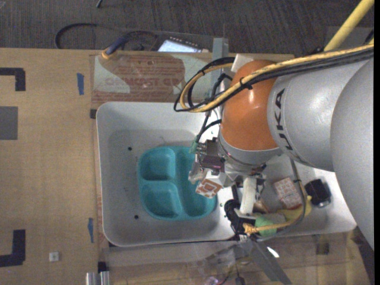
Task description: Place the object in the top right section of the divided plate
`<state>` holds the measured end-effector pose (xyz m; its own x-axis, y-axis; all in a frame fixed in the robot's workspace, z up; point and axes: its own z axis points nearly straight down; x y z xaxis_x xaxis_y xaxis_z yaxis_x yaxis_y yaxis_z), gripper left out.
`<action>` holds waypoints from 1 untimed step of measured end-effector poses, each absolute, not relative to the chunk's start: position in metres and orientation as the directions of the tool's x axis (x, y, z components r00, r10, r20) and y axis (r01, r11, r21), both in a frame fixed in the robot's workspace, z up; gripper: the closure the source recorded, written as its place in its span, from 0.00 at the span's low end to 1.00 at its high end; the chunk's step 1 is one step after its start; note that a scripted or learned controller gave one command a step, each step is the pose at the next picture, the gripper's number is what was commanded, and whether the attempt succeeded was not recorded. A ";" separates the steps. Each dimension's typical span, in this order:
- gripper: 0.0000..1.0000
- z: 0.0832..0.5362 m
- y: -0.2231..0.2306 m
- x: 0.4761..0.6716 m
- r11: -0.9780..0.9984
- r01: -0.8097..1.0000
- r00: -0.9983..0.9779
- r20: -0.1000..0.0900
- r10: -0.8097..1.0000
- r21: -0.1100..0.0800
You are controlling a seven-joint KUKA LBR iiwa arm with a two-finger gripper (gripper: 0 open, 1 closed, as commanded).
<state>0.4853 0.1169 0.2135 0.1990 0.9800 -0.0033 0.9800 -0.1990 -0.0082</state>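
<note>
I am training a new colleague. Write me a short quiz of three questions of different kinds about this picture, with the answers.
1. True or false: the divided plate lies inside a white bin.
2. Multiple choice: what colour is the divided plate? A) red B) teal C) yellow
3. Fill in: the hand is over the plate's ____ edge in the camera view, beside a small orange and white object.

Key
1. True.
2. B.
3. Right. Whether the hand holds that object, the view does not settle.
</note>
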 end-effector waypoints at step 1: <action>0.00 0.214 0.117 0.486 -0.199 0.980 0.199 -0.003 0.980 -0.007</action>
